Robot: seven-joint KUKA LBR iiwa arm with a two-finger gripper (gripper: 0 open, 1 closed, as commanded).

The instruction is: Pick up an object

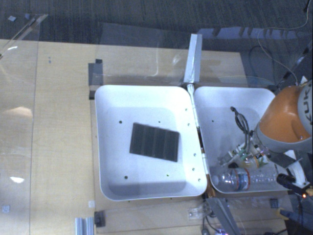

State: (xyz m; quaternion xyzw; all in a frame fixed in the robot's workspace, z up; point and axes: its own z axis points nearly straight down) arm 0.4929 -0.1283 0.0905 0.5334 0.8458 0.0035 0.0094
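The bench [49, 131] carries two white bins side by side. The left bin [110, 131] has a dark ribbed pad [154, 142] lying flat near its middle, its long axis running roughly left to right with a slight tilt. The right bin [220, 106] is where the arm [286, 119] works, reaching in from the right edge, its orange band hanging over the bin's right side.

The gripper [244, 153] sits low over the near half of the right bin, amid cables and small fittings; whether it is open or closed, I cannot tell from this angle.

A clear plastic bottle [242, 180] with a blue label lies on its side along the near edge of the right bin, its long axis running left to right, parallel to that edge. It lies just toward the near edge from the gripper, close beneath it but apparently not touching.

The bottle looks the likelier target, being far nearer than the pad. A grasp would probably need a short shift toward the near edge, with the closing direction across the bottle's long axis. The bin wall just beside it may crowd the approach.
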